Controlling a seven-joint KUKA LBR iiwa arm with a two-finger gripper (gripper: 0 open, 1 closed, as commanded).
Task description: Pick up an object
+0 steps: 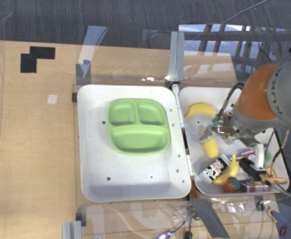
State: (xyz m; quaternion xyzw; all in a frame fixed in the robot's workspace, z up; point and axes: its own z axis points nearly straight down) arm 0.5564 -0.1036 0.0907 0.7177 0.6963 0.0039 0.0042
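From my station I see the arm [277, 91] coming in from the right of the frame, its orange band over the upper right part of the right bin [198, 180]. The end effector [216, 130] sits low near the middle of that bin, just above a small yellow block [211, 147] and below a curved yellow banana-like piece [200, 109]; I cannot tell how wide it stands or whether it has anything. The rest of the pickable objects crowd the bin's lower right: a black-and-white patterned piece [215, 170], a second banana [230, 169], a small red item [230, 185] and a white bottle [259, 155]. In the left bin [93, 178], center frame, lies a green divided plate [137, 125]. Both bins rest on the tan surface [31, 148].
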